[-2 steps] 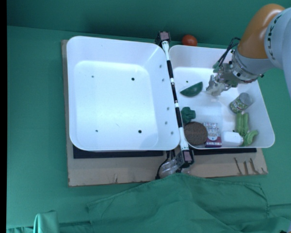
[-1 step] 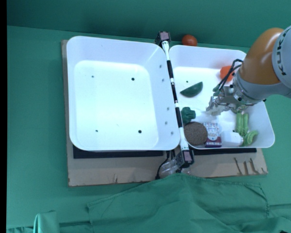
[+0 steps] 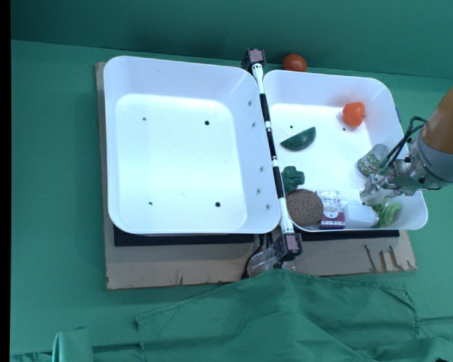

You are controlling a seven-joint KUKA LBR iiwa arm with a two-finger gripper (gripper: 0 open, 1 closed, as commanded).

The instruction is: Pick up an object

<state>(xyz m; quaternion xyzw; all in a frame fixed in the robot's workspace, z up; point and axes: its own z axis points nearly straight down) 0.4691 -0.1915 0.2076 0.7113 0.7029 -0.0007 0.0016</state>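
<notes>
My gripper (image 3: 377, 181) sits over the right bin (image 3: 377, 89) at its 4 o'clock edge. Orange ball (image 3: 353, 113) at 1 o'clock, green wedge (image 3: 298, 139) near centre, brown disc (image 3: 305, 207) and small carton (image 3: 331, 206) at 6-7 o'clock. Left bin (image 3: 121, 89) alongside.

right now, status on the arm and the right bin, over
Gripper low over right bin's near-right corner. Nothing seen held. Green item just below it; white block, small carton close alongside.
</notes>
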